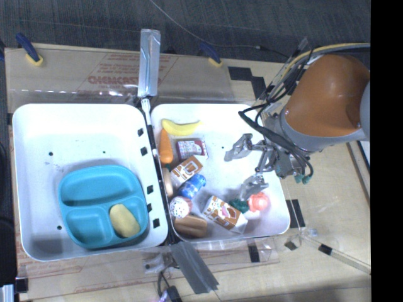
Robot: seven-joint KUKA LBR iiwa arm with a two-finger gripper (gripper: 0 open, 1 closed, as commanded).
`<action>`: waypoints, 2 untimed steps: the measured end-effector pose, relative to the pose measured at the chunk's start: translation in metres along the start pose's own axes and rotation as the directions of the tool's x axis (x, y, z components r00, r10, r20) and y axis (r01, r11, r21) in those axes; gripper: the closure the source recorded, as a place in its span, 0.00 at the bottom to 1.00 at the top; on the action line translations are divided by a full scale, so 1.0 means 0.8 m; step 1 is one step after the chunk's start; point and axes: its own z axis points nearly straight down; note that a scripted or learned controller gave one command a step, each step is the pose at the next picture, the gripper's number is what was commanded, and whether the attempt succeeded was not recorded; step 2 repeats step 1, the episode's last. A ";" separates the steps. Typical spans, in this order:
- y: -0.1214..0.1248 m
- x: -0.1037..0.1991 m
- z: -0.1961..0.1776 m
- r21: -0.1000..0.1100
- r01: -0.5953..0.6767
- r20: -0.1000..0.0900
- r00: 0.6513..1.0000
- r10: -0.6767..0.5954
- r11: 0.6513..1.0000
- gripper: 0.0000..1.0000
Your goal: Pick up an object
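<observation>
Two white bins sit side by side on the desk [327, 231]. The left bin [38, 143] carries a blue divided tray [94, 190] with a yellowish potato [124, 220] lying in its lower right compartment. The right bin [217, 115] is crowded: a banana [181, 127] near the top left corner, a carrot [165, 146] upright along the divider just below it, a small dark packet [190, 148] beside the carrot, then a brown carton [186, 168], a blue can [193, 185], a white patterned ball [179, 207], a bread roll [190, 226] and a second carton [223, 212] packed close together toward the lower edge. A red fruit with a green top [257, 202] lies by the bin's right wall, just beside the second carton.

The grey arm [327, 99] reaches in from the right. Its hand [249, 165] hangs over the right half of that bin, fingers spread apart with nothing between them. The red fruit sits just below the lower finger [254, 183], almost touching it; the cartons and can lie to the hand's left.
</observation>
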 end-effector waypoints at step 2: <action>-0.046 0.019 0.082 -0.004 0.116 -0.008 0.993 -0.116 0.993 0.00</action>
